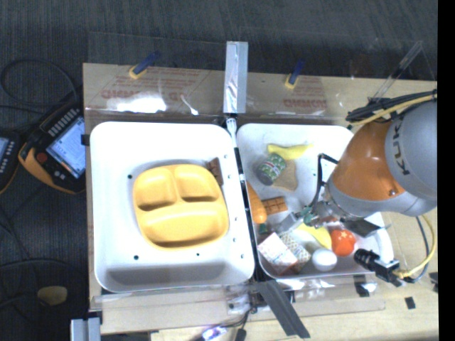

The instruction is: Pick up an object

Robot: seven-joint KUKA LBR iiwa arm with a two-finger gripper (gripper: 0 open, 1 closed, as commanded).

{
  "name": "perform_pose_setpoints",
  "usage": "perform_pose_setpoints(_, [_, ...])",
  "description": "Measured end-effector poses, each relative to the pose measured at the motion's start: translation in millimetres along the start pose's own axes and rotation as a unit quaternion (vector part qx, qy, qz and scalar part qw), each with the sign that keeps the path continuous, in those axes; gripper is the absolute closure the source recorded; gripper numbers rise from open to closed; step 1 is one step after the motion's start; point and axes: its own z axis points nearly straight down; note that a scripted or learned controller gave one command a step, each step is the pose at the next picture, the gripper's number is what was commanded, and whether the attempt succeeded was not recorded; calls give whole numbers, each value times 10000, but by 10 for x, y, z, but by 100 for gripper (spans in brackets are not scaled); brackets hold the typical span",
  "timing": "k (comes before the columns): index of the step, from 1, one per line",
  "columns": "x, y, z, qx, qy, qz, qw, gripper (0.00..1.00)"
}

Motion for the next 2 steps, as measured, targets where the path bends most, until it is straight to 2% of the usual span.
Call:
perform_pose_setpoints(1, [342, 487, -934, 67, 14, 1004, 9949, 0])
perform_pose_setpoints(2, [-98, 683, -393, 69, 12, 29, 10000, 0])
